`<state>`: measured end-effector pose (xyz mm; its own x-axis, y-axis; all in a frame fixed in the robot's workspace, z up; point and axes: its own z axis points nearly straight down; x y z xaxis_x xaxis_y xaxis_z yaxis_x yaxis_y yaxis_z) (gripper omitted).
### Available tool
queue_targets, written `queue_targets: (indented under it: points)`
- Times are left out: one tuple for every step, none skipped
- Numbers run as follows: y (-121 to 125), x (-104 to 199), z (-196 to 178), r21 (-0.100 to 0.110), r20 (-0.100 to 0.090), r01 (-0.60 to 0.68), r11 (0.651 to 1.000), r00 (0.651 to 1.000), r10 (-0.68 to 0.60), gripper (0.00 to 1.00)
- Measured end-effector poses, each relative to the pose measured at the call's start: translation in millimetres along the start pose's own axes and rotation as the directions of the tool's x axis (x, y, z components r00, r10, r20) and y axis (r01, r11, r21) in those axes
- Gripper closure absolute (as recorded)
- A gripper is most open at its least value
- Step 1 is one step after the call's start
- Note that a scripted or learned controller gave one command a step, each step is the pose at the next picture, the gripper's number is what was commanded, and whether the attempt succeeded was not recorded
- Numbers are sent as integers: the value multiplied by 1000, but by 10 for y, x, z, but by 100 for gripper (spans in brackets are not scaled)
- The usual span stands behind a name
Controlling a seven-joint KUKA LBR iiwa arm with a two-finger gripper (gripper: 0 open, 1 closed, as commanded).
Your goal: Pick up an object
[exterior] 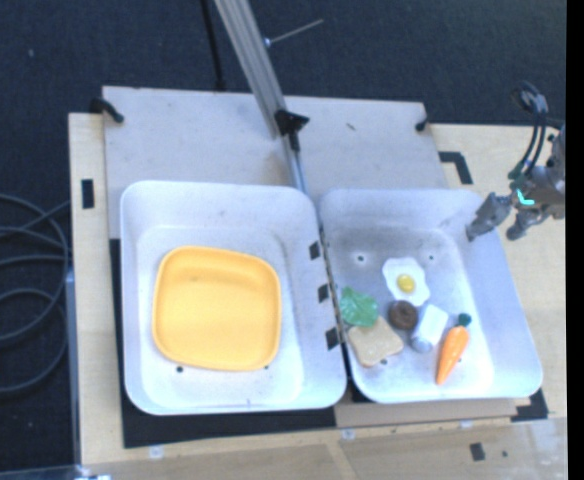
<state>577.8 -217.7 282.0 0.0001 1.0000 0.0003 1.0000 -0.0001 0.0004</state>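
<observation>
1. Our pincer (502, 220) hangs open over the right bin's (502, 298) upper right rim, holding nothing.
2. We see toy food inside that bin: fried egg (406, 281), orange carrot (451, 352), brown toast (375, 343), green leaf (358, 308).
3. We read no writing.

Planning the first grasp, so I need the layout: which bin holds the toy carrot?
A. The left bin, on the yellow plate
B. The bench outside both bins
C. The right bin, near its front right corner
C. The toy carrot lies in the right bin, beside the other toy foods, while the yellow plate sits alone in the left bin.
</observation>
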Motion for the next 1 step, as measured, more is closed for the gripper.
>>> queue_targets:
  points:
    - [0,0,1,0,0,0,1000,1000,0,0]
